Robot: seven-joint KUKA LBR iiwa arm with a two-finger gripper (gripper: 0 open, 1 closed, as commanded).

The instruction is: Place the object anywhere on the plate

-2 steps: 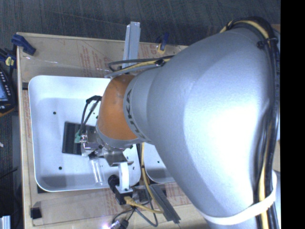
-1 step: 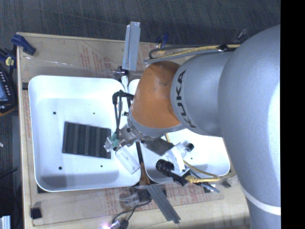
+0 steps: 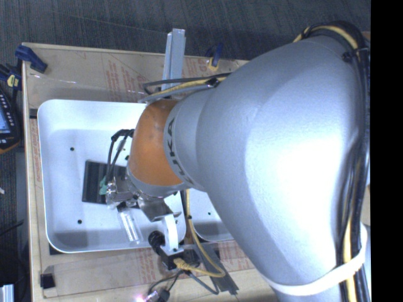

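Observation:
A flat dark square, apparently the plate [image 3: 93, 180], lies on the floor of the left white bin [image 3: 56, 137]. My gripper [image 3: 119, 197] hangs low over the plate's right edge, under the orange band of the arm [image 3: 151, 150]. A small green bit [image 3: 102, 185] shows right at the gripper's left side, above the plate; I cannot tell whether it is held or what it is. The arm hides the plate's right part.
The grey arm body [image 3: 271, 168] covers the right half of the view and nearly all of the right bin, of which a strip of rim [image 3: 211, 234] shows. Cables [image 3: 182, 263] trail over the bench's front edge. A blue clamp [image 3: 28, 56] sits at the far left corner.

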